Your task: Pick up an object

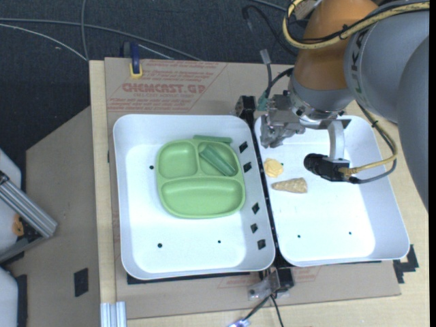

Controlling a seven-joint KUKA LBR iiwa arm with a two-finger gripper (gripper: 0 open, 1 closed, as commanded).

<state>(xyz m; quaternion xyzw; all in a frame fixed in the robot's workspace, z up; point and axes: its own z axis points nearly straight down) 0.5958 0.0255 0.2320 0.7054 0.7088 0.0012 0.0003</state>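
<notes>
My gripper (271, 139) hangs over the far left corner of the right bin (354, 237), close to the wall between the two bins. Just in front of it on the bin floor lies a small pale yellow piece (273, 168). A tan wedge-shaped piece (290, 185) lies a little nearer and to the right. In the left bin (136, 244) a green divided plate (197, 197) rests flat. A darker green object (219, 157) lies in the plate's far right compartment.
A black connector (323, 166) on a yellow cable (373, 165) hangs from the arm above the right bin's middle. The grey arm with its orange band (334, 19) covers the right bin's far side. A cardboard sheet (163, 84) lies behind the bins.
</notes>
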